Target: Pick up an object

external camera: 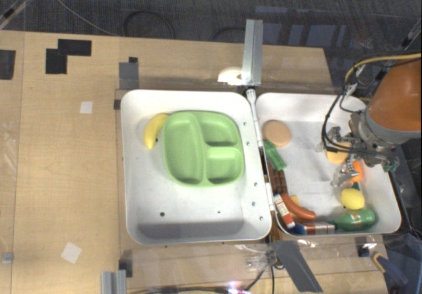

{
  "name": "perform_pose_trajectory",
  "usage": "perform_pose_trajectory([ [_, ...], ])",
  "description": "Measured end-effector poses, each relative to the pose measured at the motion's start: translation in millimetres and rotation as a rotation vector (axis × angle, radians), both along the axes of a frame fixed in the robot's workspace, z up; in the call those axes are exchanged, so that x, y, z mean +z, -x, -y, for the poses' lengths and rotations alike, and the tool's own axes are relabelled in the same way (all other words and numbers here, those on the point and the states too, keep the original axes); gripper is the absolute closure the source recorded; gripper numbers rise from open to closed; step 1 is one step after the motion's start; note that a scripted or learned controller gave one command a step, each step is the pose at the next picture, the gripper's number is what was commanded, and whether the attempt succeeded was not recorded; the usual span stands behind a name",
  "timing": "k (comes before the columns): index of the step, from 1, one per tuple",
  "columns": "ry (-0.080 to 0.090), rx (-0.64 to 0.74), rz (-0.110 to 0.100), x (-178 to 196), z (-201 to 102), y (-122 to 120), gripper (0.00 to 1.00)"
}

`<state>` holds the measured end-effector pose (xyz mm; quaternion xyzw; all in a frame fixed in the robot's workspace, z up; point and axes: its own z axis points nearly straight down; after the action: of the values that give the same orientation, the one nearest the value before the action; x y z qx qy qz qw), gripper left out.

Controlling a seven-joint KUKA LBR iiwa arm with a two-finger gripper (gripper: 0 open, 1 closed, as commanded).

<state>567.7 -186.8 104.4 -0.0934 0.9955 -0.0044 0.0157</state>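
The right bin (pixel 306 171) holds a tan round bun (pixel 277 132), a green stick (pixel 273 155), a brown bar (pixel 278 184), a red sausage (pixel 297 207), a marker (pixel 315 227), a green bottle (pixel 357 220) and a yellow lemon (pixel 353 200). My gripper (pixel 347 169) hangs low over the bin's right side, under the orange wrist band (pixel 399 98). It sits right at a small orange piece (pixel 357 172) and a yellow piece (pixel 335 157), just above the lemon. Whether anything is gripped is hidden by the wrist.
The left bin (pixel 191 227) carries a green divided tray (pixel 201 147) with a banana (pixel 154 129) at its left edge. A metal post (pixel 252 55) stands behind the divider between the bins. Black cables loop off the wrist (pixel 333 121).
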Motion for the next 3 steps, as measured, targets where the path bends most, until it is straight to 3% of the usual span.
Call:
perform_pose_trajectory([
  [1,-0.002,0.087,-0.019,-15,9,-10,0.00],
  [3,0.001,0.135,-0.015,-14,7,18,0.00],
])
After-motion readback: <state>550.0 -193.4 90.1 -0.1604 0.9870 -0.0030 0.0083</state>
